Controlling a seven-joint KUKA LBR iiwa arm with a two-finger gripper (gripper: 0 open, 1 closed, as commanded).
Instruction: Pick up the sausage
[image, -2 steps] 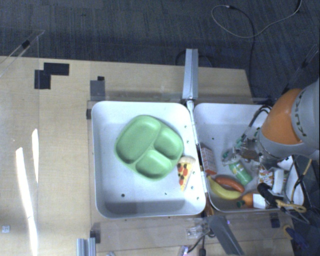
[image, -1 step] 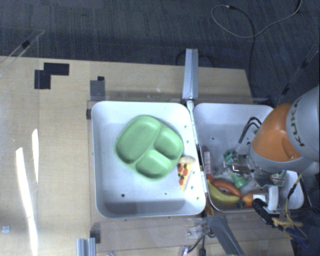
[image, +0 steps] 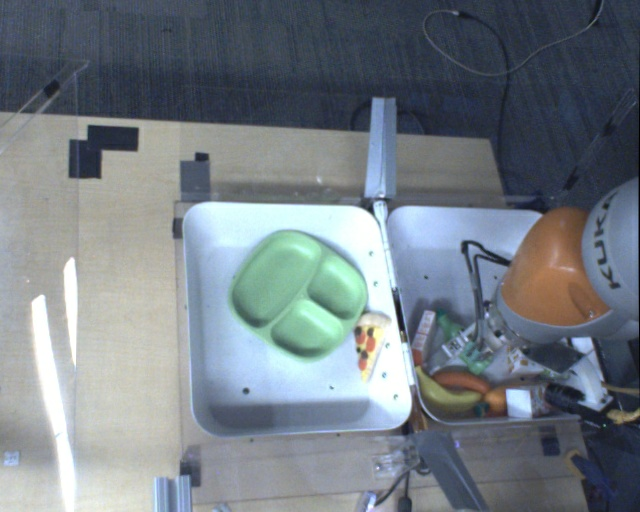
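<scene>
From above, at a slant: two white bins side by side on the counter (image: 120, 300), the left bin (image: 215, 400) bearing a green sectioned plate (image: 298, 292) with a slice of toy pizza (image: 370, 342) just beside it near the dividing wall. In the right bin (image: 440, 250), a reddish sausage (image: 462, 381) lying at the near edge against a yellow banana (image: 447, 397), among other small toys. Over that clutter, grey arm with orange band (image: 548, 275) lowered from the right, pincer (image: 490, 345) close above the sausage; spread or pressed together, cannot tell.

Glossy, seemingly plastic green plate (image: 298, 291).
</scene>
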